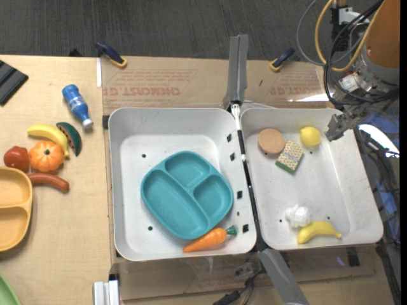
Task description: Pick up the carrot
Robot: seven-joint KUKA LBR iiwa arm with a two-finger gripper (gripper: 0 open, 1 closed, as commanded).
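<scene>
The orange carrot (207,240) with a green tip lies along the front edge of the left white bin (127,138), just below the teal divided plate (186,194). My gripper (336,128) hangs over the far right rim of the right bin (356,189), next to the yellow lemon (310,136). It is far from the carrot and holds nothing that I can see. The arm's orange band (388,24) is at the top right.
The right bin holds a tan round disc (271,141), a small patterned box (289,156), a white crumpled piece (296,215) and a banana (319,232). On the bench to the left lie a blue bottle (76,105), toy fruit (46,156) and a yellow dish (13,208).
</scene>
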